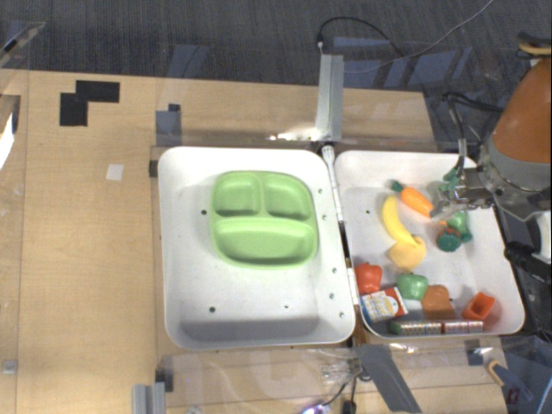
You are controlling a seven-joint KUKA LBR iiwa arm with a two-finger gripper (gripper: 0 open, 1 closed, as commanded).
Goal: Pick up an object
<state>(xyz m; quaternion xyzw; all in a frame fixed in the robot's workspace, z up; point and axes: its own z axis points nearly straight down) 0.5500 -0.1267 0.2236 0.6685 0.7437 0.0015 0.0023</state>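
Nearest the lens, a dark bar (429, 327) lies well below the gripper (452, 198), whose state cannot be told. Just beside it sit carrot (417, 201) and green toy (452, 234); crowding risks a glancing, failed pick.

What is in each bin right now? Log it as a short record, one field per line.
left bin: green divided plate
right bin: banana, carrot, lemon, red pepper, green toy, small carton, orange cup
gripper: over the right bin, beside the carrot
arm: enters from the right
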